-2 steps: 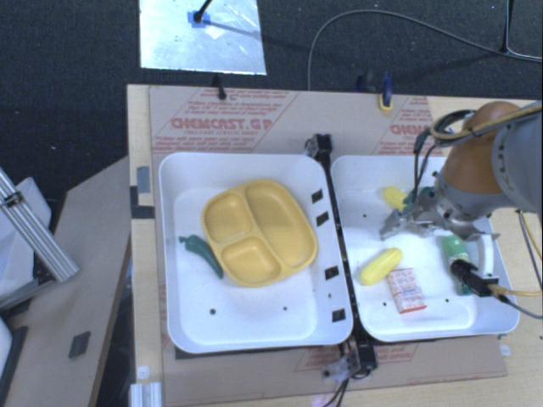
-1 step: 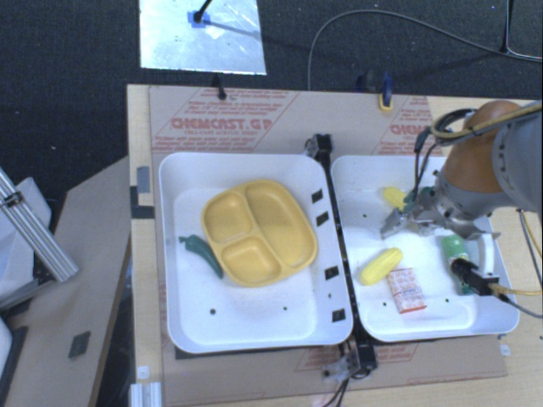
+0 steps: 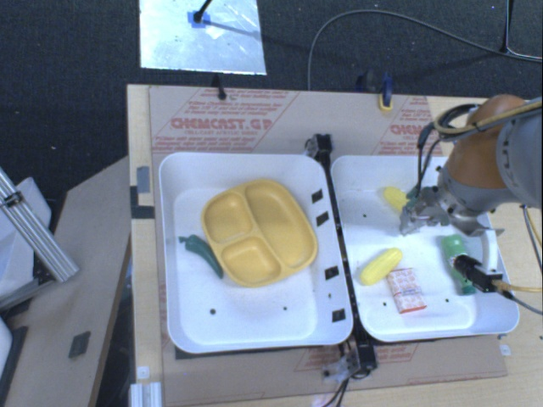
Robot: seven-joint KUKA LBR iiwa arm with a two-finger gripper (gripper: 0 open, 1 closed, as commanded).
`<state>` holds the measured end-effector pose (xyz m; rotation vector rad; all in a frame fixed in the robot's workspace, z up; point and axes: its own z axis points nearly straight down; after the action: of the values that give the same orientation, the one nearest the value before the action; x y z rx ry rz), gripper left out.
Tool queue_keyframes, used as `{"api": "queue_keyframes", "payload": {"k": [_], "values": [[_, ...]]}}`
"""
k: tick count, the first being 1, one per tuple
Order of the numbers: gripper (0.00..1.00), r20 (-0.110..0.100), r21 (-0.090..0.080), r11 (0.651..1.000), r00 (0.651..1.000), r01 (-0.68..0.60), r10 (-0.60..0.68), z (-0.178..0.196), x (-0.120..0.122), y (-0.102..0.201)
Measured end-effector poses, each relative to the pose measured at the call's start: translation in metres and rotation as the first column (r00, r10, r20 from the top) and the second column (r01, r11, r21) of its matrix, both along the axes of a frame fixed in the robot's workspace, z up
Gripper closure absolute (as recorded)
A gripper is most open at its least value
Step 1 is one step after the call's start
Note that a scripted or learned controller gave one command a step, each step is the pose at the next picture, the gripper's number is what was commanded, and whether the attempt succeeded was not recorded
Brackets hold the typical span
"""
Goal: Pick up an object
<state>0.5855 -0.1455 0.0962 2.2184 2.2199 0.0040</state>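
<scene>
We list the contents from the left. The bench [image 3: 254, 113] carries two shallow white bins side by side.

Left bin [image 3: 195, 333]: we note one green pepper-shaped item [image 3: 204, 253] lying on the floor near the left wall, its tip touching or just beside the lower left edge of a yellow divided tray [image 3: 259, 231]. The tray has three compartments and sits about the middle of the bin, turned at a slant.

Right bin [image 3: 441, 325]: we count four loose things. A yellow oblong piece [image 3: 381, 265] lies on the floor toward the bin's left half. Just beside it, lower right, lies a small flat red-and-white packet [image 3: 406, 290]. A smaller yellow piece [image 3: 395, 197] lies toward the back of the bin. A green object [image 3: 457, 254] with a dark end lies near the right wall.

Arm and hand: the arm enters from the right, its orange band above the wrist. The hand [image 3: 413, 220] is low over the right bin's floor, just beside the smaller yellow piece, which lies up and to its left. The yellow oblong piece lies below and left of the hand, near but apart; the green object lies to its right. We cannot tell whether the hand is released or clenched, and we see nothing between it.
</scene>
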Motion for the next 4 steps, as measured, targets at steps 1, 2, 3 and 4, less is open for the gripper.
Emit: {"api": "queue_keyframes", "payload": {"k": [1, 2, 3, 4], "values": [[1.0, 0.003, -0.002, 1.0, 1.0, 0.001, -0.001, 0.052, 0.005, -0.01], [1.0, 0.003, -0.001, 1.0, 1.0, -0.004, 0.004, 0.098, 0.013, -0.012], [1.0, 0.004, -0.002, 1.0, 1.0, -0.006, 0.006, 0.153, 0.015, -0.012], [1.0, -0.002, 0.002, 1.0, 1.0, -0.009, 0.009, 0.16, -0.001, 0.036]]}}
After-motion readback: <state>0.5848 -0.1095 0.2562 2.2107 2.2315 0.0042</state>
